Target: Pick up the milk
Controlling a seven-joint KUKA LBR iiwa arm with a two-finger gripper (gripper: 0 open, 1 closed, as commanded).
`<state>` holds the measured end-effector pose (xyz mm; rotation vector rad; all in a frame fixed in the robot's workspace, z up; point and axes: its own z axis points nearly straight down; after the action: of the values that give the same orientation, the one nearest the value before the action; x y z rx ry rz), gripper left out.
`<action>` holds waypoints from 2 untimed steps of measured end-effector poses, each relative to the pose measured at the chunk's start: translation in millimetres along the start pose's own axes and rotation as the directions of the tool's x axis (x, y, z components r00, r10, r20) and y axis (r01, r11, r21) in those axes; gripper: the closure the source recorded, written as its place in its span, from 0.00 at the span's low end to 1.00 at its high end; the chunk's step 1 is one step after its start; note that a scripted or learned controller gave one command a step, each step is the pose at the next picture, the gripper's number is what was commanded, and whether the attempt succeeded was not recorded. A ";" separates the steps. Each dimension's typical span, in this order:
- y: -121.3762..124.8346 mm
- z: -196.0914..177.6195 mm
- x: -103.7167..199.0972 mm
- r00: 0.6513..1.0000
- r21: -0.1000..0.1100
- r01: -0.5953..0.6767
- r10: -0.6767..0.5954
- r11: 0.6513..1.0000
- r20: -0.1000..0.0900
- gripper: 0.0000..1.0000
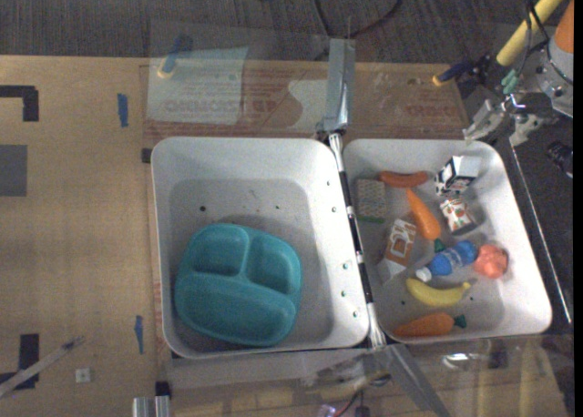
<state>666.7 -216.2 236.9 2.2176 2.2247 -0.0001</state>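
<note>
Milk (456, 175) is sitting in the right bin (526, 251), up in the far corner: a small white carton with black patches, tipped a bit, just beside a red sausage-looking thing (404, 178) and a smaller white-and-red carton (456, 215). Rest of that bin is pretty crowded: an orange carrot (423, 215), a brown-and-white box (399, 244), a blue bottle (450, 260), a pinkish-orange ball (492, 261), a banana (435, 292) and another carrot (425, 324) near the front. Left bin (173, 224) has a teal divided plate (238, 284) in it. The arm's pincer (504, 120) hangs past the far right corner of the right bin, above the table edge, well apart from the milk and not touching it. Honestly can't tell if the pincer is spread or pressed together, too cluttered up there.
</note>
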 end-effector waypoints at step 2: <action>-7.6 149.7 2.6 0.972 0.004 0.235 -0.235 0.972 -0.013 0.00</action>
<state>659.0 -213.6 87.1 1.9461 2.4811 0.0076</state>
